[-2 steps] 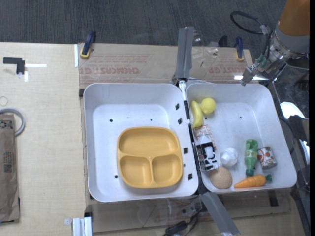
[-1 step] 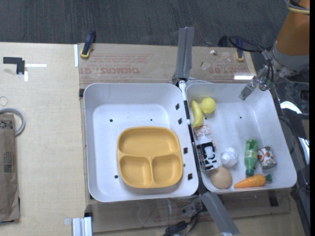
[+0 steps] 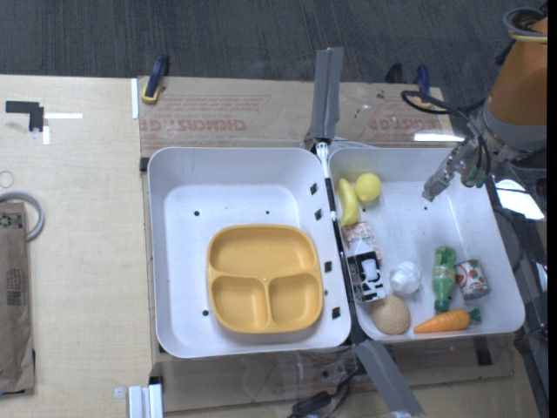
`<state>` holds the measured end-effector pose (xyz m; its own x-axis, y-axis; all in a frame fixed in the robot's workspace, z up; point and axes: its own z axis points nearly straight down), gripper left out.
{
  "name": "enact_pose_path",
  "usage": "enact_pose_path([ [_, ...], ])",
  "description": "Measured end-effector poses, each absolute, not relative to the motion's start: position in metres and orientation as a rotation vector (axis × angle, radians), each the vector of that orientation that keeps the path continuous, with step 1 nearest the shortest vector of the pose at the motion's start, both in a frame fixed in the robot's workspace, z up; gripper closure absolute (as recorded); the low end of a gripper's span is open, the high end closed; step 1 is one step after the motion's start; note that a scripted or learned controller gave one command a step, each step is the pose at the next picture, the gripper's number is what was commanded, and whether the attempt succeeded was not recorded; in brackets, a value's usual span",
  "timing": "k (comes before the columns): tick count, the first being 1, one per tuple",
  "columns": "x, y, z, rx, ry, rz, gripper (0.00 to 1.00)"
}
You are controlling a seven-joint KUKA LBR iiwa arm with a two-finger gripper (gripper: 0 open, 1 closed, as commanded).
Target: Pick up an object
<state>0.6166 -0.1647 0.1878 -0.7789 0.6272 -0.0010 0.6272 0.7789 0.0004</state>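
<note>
The right bin [image 3: 409, 165] holds several small items. A yellow banana [image 3: 346, 200] and a lemon [image 3: 368, 185] lie at its back left. A small printed packet [image 3: 357, 233] and a black-and-white carton [image 3: 367, 275] rest along the left wall. Toward the front are a white round item [image 3: 405, 277], a brown egg-shaped item [image 3: 392, 314], an orange carrot [image 3: 446, 321], a green bottle [image 3: 445, 275] and a red-and-white can [image 3: 471, 279]. My gripper [image 3: 438, 181] hangs over the bin's back right, apart from all items, with nothing seen in it.
The left bin [image 3: 174, 233] carries a yellow divided plate [image 3: 264, 279]. A grey divider [image 3: 327, 94] rises behind the bins. Cardboard [image 3: 226, 116] lies at the back. A brown paper bag [image 3: 13, 294] sits at the far left of the bench.
</note>
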Motion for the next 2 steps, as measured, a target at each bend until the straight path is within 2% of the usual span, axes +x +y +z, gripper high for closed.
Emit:
enact_pose_path([
  [1, 0.602, -0.153, 0.157, 0.704, 3.061, 0.001, 1.00],
  [2, 0.645, -0.157, 0.198, 0.337, 3.117, 0.000, 1.00],
])
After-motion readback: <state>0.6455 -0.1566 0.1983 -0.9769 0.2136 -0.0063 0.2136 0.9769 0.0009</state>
